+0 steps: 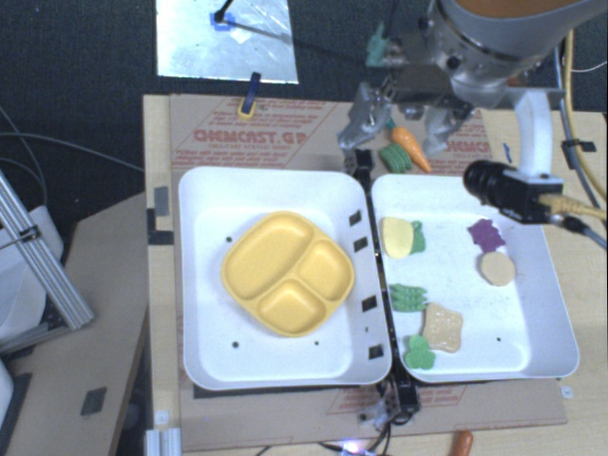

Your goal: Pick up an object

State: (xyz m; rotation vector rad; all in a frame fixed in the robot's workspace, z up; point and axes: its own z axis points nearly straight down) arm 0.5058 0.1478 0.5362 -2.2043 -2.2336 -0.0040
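My gripper point(395, 141) hangs high over the back rim of the right bin point(546, 297), its two grey fingers point(361, 122) spread wide and open. A small orange carrot with a green top point(407, 148) shows in the gap between them, at the bin's back edge, with neither finger touching it. Lying in the right bin are a yellow and green piece point(399, 237), a purple piece point(486, 234), a beige round point(497, 270), a green piece point(407, 297), a tan slice point(442, 328) and a small green piece point(418, 352).
The left bin point(204, 217) holds a yellow divided plate point(288, 272). A black cylinder on the arm point(503, 190) juts over the right bin's back right. Cardboard lies under both bins, and a blue and yellow tool point(250, 96) rests behind the left one.
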